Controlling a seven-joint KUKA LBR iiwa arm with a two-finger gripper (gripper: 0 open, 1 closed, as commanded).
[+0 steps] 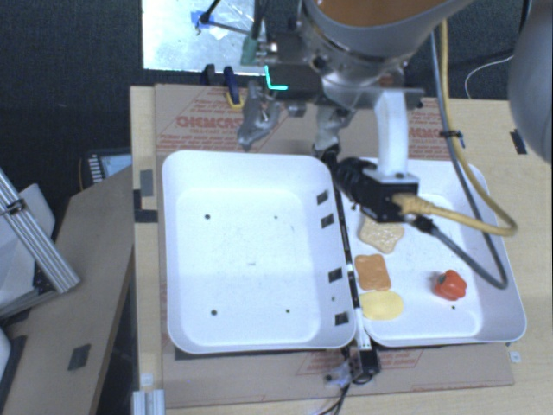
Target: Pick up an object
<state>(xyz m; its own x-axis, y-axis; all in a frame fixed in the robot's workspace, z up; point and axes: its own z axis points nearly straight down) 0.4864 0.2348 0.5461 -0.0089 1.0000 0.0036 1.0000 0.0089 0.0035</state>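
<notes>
Several small items lie in the right bin [492, 305]: a beige cracker-like piece [381, 235], an orange square slice [372, 271], a yellow round slice [381, 305] and a red pepper-like piece [449, 285]. My gripper [289, 142] hangs over the far rim of the left bin [251, 258], up and left of those items. Its two fingers [252, 128] stand well apart, open, with nothing between them.
A white post and black fitting [380, 193] with a yellow cable [458, 219] hang from the arm over the right bin's far left corner. A black hinge strip [346, 258] divides the bins. The cardboard bench edge runs along the left and front.
</notes>
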